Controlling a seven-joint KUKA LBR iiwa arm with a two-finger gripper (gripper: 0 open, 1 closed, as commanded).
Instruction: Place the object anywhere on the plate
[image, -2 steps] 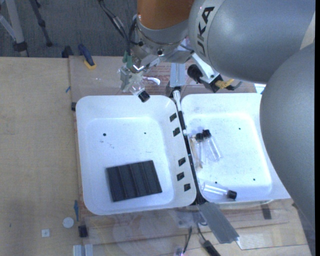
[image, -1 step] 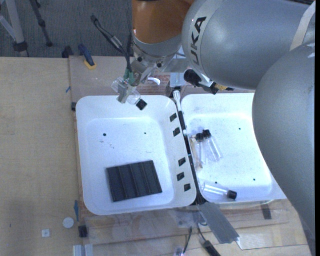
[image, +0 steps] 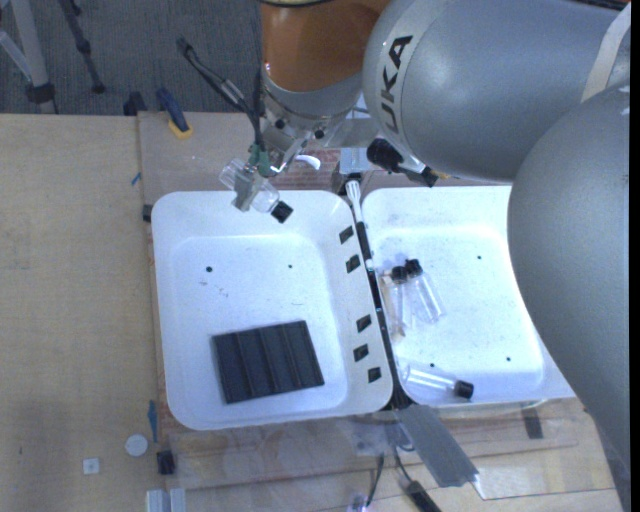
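A dark ribbed rectangular plate (image: 268, 362) lies flat in the near part of the left bin (image: 170, 300). My gripper (image: 256, 178) hangs over the far edge of that bin, well beyond the plate. A clear vial with a black cap (image: 264, 200) sits tilted between its fingers, cap pointing down and right, and the gripper is shut on it. The orange-banded wrist above hides the upper part of the fingers.
The right bin (image: 480, 215) holds a pair of clear black-capped vials (image: 416, 290) near its left wall and one more vial (image: 438, 383) at its near edge. Black tabs (image: 358, 290) line the divider between the bins. The arm covers the right side.
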